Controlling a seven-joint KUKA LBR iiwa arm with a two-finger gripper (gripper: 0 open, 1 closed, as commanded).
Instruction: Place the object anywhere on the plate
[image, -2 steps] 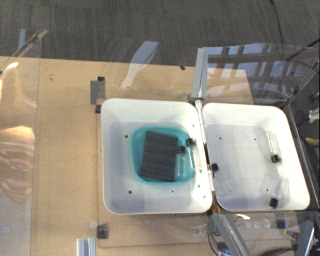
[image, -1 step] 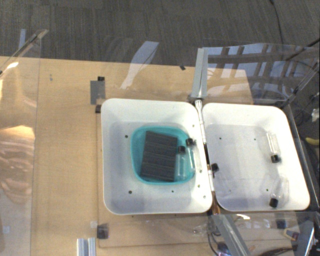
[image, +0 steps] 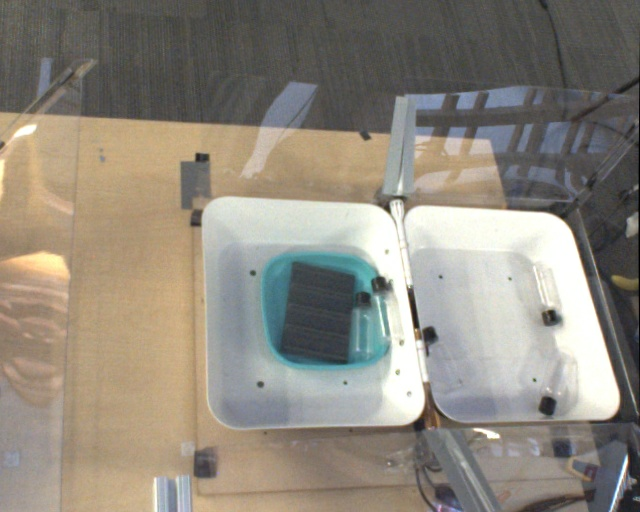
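A teal square plate sits in the middle of the left white bin. A dark grey ridged block lies flat on the plate and covers most of its centre. A clear small bottle with a black cap lies along the plate's right edge, its cap toward the far side.
The right white bin holds two clear tubes with black caps: one near its right wall, the other at the front right corner. A small black piece sits at the divider between the bins. A metal post rises behind them.
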